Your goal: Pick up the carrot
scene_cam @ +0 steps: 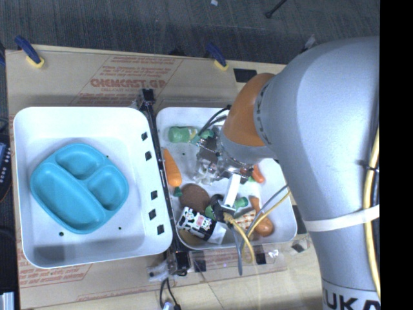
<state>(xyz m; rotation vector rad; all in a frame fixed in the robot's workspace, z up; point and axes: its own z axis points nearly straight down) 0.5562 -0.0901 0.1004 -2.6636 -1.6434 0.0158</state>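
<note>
The carrot is a small orange cone lying along the left wall of the right bin, its tip pointing toward the back. My gripper hangs just to its right, over the middle of the bin, under the orange wrist band. Its metal fingers are lost in clutter and glare, and nothing orange shows between them. The carrot lies free on the bin floor, a short gap away from the gripper.
The right bin also holds a green item at the back, a brown round object, a black-and-white box, and orange and brown pieces at the front right. The left bin holds a blue divided plate.
</note>
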